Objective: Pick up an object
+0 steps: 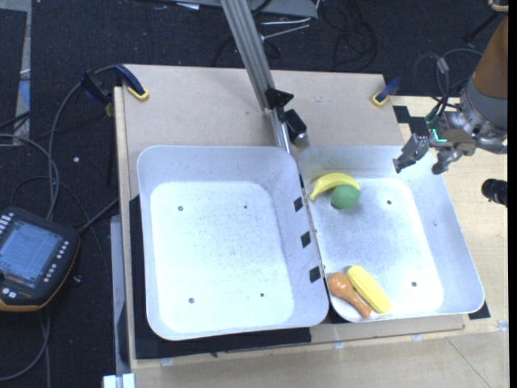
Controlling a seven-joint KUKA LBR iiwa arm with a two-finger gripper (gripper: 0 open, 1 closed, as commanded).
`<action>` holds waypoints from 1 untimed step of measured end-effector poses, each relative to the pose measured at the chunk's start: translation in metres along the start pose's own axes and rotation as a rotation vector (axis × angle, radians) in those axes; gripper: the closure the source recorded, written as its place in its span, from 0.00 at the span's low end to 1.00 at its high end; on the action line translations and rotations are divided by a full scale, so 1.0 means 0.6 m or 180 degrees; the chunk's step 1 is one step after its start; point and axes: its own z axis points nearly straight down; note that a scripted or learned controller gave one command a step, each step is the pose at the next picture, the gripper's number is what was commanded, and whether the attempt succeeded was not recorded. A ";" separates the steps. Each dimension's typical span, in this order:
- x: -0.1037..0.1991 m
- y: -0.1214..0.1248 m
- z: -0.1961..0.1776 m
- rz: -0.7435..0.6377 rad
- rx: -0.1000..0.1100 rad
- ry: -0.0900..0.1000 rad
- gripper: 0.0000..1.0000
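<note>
- The grey KUKA arm (491, 79), its orange band showing above the wrist, reaches in from the right edge of the camera view and hangs over the far right rim of the right-hand shallow white bin (436, 241).
- Its two-finger gripper (422, 159) points down and to the left, its two dark fingers (404, 158) spread apart with nothing between them; the pincer is released and carries no object.
- A curved yellow plastic banana (329, 183) lies in the far left part of the right bin, close to the divide between the bins.
- A small round green ball-like fruit (346, 196) sits touching the banana's near side.
- At the near left corner of the same bin, a yellow corn-cob-shaped toy (369, 288) rests against an orange, pear-shaped toy (346, 291), the two lying side by side on the bin's lip.
- All four objects sit well apart from the gripper, which hovers above the opposite side of the bin.
- The left-hand shallow white bin (218, 249) adjoins the right one along a seam marked with small black tabs (305, 237).
- A slanted silver aluminium rail (246, 35) rises from behind the bins' junction.
- A grey handheld control pendant (28, 253) lies on the dark floor to the left of the wooden bench (202, 107).
</note>
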 end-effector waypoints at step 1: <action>0.000 0.000 0.000 0.0000 0.0000 0.0000 0.00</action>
